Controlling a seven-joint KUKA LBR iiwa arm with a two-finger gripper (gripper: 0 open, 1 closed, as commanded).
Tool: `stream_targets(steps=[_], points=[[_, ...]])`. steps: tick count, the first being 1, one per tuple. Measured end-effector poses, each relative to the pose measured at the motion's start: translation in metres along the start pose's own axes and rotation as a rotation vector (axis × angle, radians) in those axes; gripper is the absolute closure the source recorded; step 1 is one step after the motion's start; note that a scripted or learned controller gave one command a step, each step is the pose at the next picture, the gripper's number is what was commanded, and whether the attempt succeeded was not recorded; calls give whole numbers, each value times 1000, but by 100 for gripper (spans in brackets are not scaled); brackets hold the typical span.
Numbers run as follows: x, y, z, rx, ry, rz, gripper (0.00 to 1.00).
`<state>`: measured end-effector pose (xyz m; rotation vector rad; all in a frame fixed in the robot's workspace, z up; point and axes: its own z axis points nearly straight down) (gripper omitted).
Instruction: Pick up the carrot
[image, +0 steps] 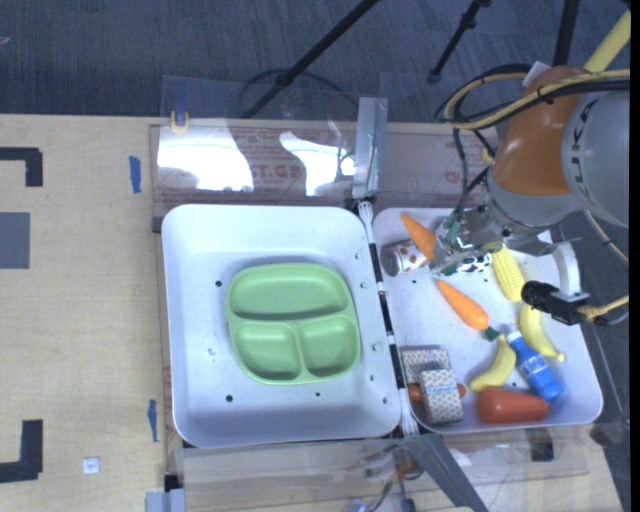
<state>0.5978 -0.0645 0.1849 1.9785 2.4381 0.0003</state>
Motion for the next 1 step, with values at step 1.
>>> stream_targets(steps=[1], points=[[27,10,-52,-2,-1,-176,100]])
